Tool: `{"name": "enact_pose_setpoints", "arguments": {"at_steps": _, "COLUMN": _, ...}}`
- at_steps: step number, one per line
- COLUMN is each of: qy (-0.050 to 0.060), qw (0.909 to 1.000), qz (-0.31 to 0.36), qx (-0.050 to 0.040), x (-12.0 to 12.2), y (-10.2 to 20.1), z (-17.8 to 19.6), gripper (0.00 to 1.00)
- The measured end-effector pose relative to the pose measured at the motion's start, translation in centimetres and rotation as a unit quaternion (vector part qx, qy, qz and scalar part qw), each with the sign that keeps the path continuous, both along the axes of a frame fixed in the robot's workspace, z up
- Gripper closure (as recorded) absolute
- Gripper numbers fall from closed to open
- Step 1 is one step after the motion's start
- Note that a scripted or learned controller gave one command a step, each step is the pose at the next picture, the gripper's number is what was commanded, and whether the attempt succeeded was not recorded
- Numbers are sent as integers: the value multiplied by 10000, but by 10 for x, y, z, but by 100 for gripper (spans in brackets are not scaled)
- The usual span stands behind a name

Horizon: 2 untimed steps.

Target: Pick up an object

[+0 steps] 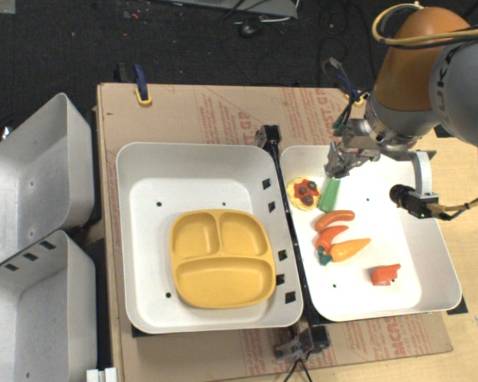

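Note:
My gripper [340,169] hangs over the back left part of the right bin [430,277], directly above the top end of a green stick-shaped object [329,194]. Left of that lies a small yellow disc with red and dark toppings [303,194]. Just in front of the green piece are a red-orange sausage shape [334,219], a smaller orange-red pepper [331,237] and an orange pepper with a green stem [346,250]. A red block [385,274] sits nearer the front right. The fingers are hidden under the wrist.
The left bin [143,181] holds a yellow sectioned plate [221,257]. A black clamp [414,200] on the arm hangs over the right bin's right side. Two white containers [32,237] stand off the bench at the left.

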<state>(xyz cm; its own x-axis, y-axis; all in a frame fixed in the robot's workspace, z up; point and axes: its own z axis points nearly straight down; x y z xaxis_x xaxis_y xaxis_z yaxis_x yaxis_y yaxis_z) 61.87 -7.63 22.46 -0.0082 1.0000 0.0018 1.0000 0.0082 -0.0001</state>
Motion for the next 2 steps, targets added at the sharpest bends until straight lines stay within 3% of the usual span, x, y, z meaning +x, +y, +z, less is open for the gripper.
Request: {"name": "enact_pose_setpoints", "arguments": {"at_steps": 2, "qy": -10, "qw": 10000, "qz": -2, "qx": -5, "x": 14, "y": 125, "z": 8, "gripper": 100}}
